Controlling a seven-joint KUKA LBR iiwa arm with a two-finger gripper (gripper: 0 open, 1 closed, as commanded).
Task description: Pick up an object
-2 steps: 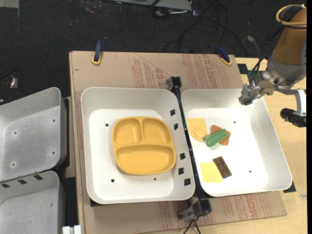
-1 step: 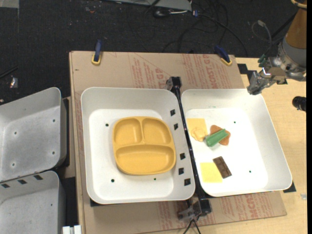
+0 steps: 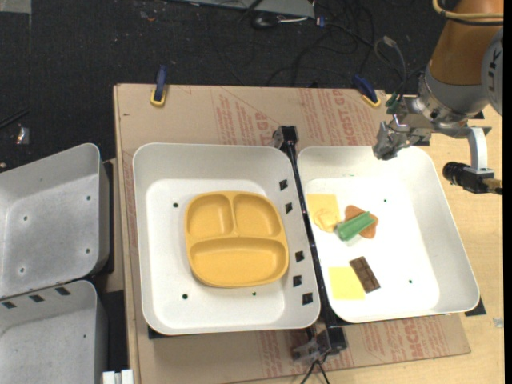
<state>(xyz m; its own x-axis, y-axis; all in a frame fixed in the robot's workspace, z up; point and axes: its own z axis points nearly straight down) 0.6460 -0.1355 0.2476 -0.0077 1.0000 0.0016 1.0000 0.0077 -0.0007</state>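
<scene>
Five small objects lie in right bin; one tray left.

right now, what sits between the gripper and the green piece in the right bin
Camera view: only bare white floor of the right bin lies between the gripper and the green piece. The pale yellow piece sits off to the side of that line.

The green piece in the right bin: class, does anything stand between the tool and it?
Nothing visible does. The tool sits over the right bin's far rim, and bare white floor lies between it and the green piece. An orange piece lies under it and a pale yellow piece beside it.
</scene>
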